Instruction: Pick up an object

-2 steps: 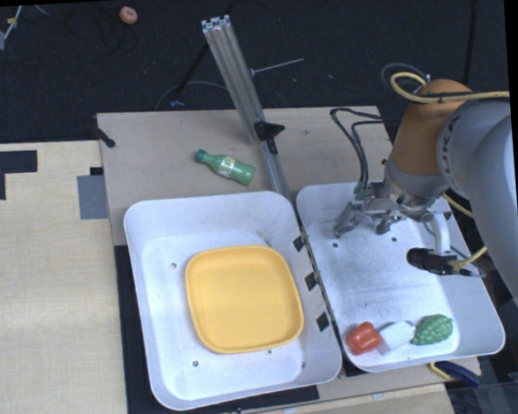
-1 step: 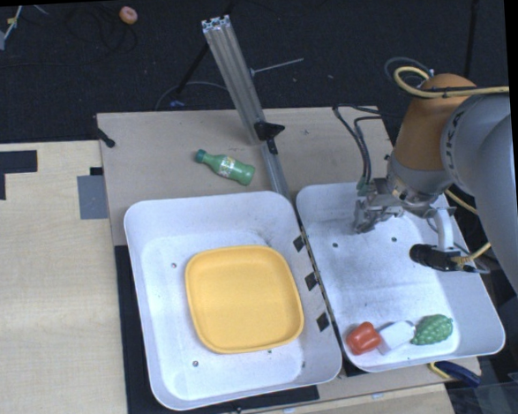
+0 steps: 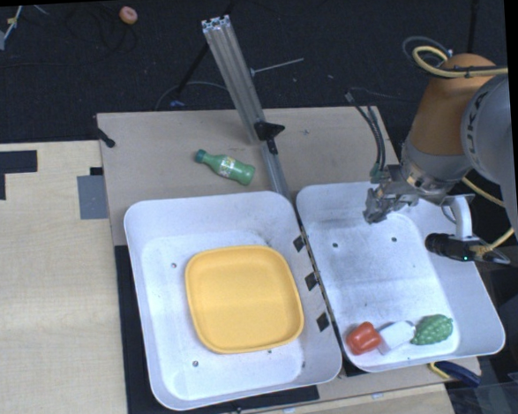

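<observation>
My gripper [image 3: 379,209] hangs over the back edge of the right bin [image 3: 378,264], with nothing visible between its fingers. Along that bin's front edge lie a red pepper-like toy [image 3: 364,337], a small white piece [image 3: 396,334] and a green bumpy toy [image 3: 431,329], well apart from the gripper. A square yellow plate [image 3: 243,297] lies flat in the left bin [image 3: 155,244].
A green bottle [image 3: 226,167] lies on its side on the bench behind the left bin. A slanted metal rail [image 3: 247,96] rises between the bins at the back. Black clips [image 3: 310,280] sit on the shared bin edge. The arm's cables hang at right.
</observation>
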Tool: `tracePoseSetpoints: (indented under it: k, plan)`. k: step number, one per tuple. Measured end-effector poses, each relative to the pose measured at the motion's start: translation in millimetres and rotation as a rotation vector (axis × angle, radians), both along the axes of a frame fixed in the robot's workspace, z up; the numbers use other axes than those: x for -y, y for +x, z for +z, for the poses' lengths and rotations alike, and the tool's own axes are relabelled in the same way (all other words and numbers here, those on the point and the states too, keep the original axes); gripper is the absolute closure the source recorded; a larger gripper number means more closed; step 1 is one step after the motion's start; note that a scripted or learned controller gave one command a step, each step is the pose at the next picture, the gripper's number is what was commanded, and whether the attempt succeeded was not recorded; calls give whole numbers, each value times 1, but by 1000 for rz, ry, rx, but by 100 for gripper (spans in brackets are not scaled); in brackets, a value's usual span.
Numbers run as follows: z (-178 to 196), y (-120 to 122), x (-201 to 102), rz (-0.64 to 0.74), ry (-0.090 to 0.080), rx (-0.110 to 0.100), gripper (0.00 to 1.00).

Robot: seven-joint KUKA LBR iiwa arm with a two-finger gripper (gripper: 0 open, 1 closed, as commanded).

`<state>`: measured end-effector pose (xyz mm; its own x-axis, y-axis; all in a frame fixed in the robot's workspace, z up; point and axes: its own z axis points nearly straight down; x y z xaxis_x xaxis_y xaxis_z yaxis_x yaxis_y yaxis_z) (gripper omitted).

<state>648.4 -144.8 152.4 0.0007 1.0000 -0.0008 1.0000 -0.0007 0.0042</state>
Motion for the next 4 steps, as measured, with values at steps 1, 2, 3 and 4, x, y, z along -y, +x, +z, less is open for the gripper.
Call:
tracePoseSetpoints:
  k: [1, 2, 3, 4]
  plan:
    - [53, 1, 1, 0, 0, 0, 100]
    - [64, -30, -35, 2, 1, -4, 100]
    - [67, -63, -87, 4, 2, -4, 100]
    - [79, -87, -127, 3, 2, -4, 100]
